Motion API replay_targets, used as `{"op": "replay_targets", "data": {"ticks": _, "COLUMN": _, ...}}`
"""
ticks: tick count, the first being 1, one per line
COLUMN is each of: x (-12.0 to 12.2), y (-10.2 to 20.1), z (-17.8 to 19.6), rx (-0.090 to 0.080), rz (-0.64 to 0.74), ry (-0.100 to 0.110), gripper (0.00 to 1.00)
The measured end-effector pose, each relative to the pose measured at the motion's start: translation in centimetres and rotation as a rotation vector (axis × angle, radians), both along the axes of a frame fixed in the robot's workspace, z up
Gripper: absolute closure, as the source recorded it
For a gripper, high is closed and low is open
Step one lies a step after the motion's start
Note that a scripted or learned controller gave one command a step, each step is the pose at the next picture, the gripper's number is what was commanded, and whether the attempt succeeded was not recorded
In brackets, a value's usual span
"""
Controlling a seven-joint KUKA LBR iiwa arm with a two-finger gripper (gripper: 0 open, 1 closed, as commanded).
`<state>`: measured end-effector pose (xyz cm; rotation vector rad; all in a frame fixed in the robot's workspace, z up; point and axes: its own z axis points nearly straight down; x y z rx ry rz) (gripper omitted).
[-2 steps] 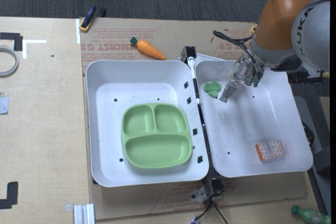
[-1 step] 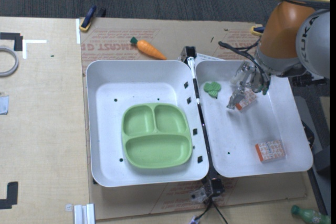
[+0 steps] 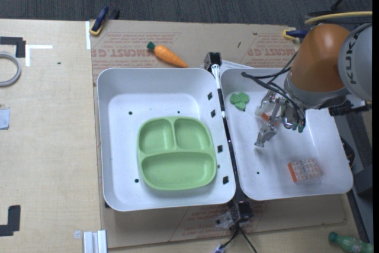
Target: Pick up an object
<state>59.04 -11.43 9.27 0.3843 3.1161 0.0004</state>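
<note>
Hanging over the middle of the right bin [image 3: 331, 183], the gripper [image 3: 265, 138] points down and a little toward the divider, and from where I stand I cannot tell how it is set or whether anything is caught in it; all I make out is a tangle of metal with a small red-orange fleck near the wrist (part of the tool or a scrap of something, I can't say). Nearest to it, just up and to the left in the same bin, lies a small green leafy piece [image 3: 239, 101], crumpled and ruffled at the edges, likely a toy lettuce leaf or the like. I'd judge it light and soft, liable to fold under a pinch, so a grip across its thicker middle would serve better than at a frilly edge. Farther off, toward the bin's near right corner, sits a small flat packet [image 3: 305, 169], whitish with orange-red print, lying flush on the floor of the bin; that one looks thin and hard to get under, and I'd expect fingers to skate over it unless they catch a side. Across the divider, the left bin [image 3: 118, 98] holds a pale green divided plate [image 3: 176, 153] with three compartments, broad and stiff, awkward for a two-finger grasp except at the rim. Beyond the bins, on the bench [image 3: 47, 127], a toy carrot [image 3: 168, 55] lies well apart.
</note>
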Motion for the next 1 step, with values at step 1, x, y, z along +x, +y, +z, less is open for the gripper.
{"op": "replay_targets", "data": {"ticks": 1, "x": 5.44, "y": -0.62, "z": 0.06, "rx": -0.001, "rz": 0.125, "ry": -0.003, "gripper": 0.0}}
